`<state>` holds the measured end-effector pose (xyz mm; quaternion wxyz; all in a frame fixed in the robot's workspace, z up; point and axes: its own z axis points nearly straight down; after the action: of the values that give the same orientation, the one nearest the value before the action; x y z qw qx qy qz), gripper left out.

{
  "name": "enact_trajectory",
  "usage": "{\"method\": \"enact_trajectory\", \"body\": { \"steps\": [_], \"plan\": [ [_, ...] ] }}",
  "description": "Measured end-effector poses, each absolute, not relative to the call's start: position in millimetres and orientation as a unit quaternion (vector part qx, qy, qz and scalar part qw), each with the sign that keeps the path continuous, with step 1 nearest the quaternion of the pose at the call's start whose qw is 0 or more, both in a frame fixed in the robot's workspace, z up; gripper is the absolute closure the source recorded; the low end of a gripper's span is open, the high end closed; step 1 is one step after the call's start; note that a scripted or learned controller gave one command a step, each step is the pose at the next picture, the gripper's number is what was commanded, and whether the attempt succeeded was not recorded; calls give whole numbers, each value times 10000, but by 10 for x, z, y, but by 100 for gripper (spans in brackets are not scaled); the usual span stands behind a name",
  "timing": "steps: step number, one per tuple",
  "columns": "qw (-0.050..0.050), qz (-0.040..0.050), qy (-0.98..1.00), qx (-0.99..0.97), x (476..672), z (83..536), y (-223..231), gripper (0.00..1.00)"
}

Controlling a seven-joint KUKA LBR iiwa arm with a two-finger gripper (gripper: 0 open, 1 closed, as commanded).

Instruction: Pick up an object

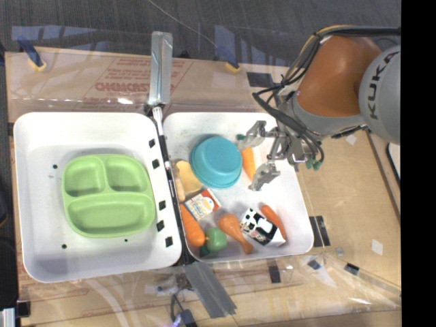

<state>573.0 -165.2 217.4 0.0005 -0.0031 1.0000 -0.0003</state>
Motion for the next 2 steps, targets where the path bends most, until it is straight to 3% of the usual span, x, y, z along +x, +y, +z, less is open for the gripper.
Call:
{"method": "enact_trajectory", "body": {
  "steps": [1, 2],
  "plan": [
    [141, 5, 9692, 2460, 5784, 1244, -1541, 0],
    [43, 16, 9193, 3936, 6437, 962, -1038, 0]
  ]
}}
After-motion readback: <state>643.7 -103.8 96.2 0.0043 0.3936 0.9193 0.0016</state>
